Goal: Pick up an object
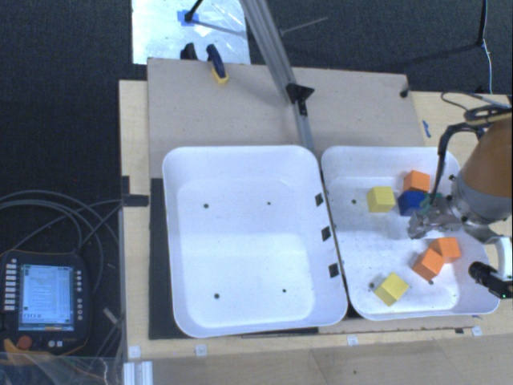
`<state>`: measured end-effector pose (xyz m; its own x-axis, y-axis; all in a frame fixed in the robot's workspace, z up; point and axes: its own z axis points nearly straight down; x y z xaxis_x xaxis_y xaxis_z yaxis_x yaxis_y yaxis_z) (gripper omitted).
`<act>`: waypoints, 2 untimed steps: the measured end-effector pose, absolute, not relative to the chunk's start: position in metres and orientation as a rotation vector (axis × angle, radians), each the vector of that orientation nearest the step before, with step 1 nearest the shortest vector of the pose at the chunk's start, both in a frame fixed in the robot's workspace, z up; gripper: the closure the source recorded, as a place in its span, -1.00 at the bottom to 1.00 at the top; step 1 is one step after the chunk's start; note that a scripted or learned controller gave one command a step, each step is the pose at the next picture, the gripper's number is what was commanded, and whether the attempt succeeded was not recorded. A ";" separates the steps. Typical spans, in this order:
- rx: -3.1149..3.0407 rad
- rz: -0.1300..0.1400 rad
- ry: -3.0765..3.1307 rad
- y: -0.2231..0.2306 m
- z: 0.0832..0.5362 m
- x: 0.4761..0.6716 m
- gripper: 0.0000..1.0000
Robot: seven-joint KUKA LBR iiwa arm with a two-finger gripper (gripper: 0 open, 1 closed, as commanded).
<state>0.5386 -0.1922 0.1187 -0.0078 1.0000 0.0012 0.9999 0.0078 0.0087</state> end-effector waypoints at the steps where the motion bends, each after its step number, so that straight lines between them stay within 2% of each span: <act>1: 2.211 0.004 2.221 -0.200 0.169 0.547 1.00; 2: 2.210 0.006 2.222 -0.200 0.223 0.549 1.00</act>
